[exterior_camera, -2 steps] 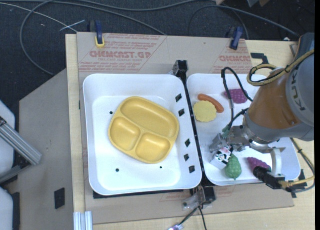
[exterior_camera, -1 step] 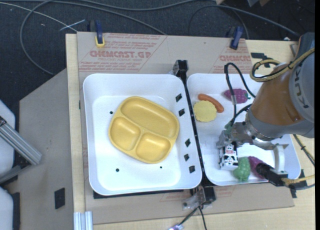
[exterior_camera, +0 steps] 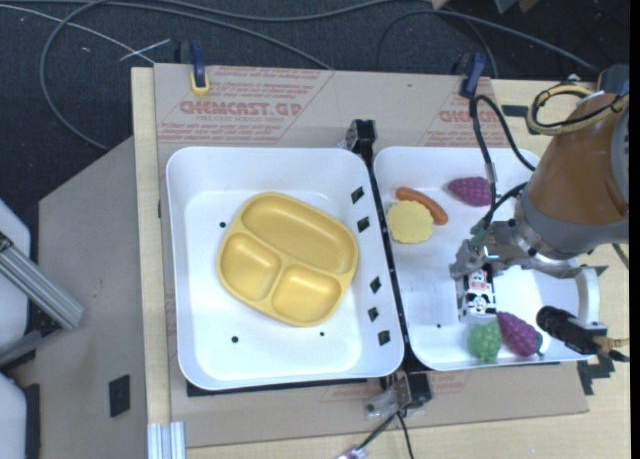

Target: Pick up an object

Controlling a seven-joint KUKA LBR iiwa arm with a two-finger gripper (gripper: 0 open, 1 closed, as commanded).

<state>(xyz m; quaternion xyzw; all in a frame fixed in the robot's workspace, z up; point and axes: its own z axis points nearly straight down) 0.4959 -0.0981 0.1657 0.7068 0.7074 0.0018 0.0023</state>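
My gripper (exterior_camera: 478, 299) hangs over the right bin (exterior_camera: 440, 337), near its front. Just in front of it lie a green toy vegetable (exterior_camera: 485, 340) and a purple grape bunch (exterior_camera: 519, 334), side by side by the bin's front wall. The gripper's tip is right behind the green piece; whether it touches it is unclear. Farther back in the same bin are a yellow round piece (exterior_camera: 410, 223), an orange carrot-like stick (exterior_camera: 422, 203) touching it, and a second purple bunch (exterior_camera: 469, 189). Nothing shows in the gripper's grasp.
A yellow divided plate (exterior_camera: 288, 258) rests in the middle of the left bin (exterior_camera: 190, 247). A black divider with clips (exterior_camera: 377, 247) runs between the bins. The arm's orange band (exterior_camera: 585, 172) overhangs the right bin's right side, with cables (exterior_camera: 487, 142) behind it.
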